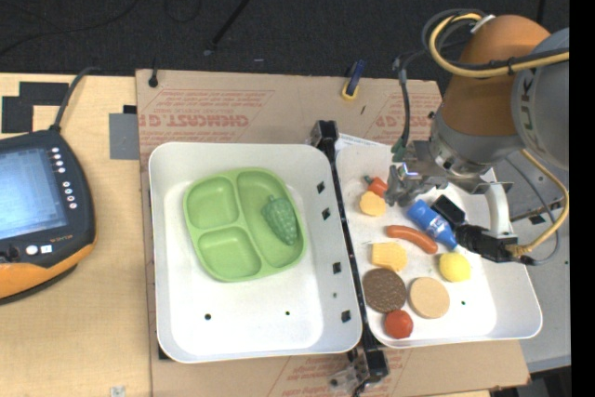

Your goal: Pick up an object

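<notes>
Gripper (402, 186): low over the right bin's (507, 316) upper part, beneath the grey arm; whether it is open or closed cannot be told.
Edges: the divider between the bins stands just left of the gripper; the bin's far rim is just above it.
Open room: bare white floor lies below-right of the gripper, toward the bin's lower right corner.
Nearest objects: small orange piece (376, 186) and pale yellow piece (372, 205) just left of the gripper; blue bottle (431, 221) and red sausage (411, 238) just below-right.
Further below: cheese wedge (390, 255), lemon (455, 267), brown disc (383, 289), tan disc (429, 297), tomato (398, 324).
Far left: green divided tray (223, 232) holding a green vegetable (281, 218), in the left bin (177, 311).
</notes>
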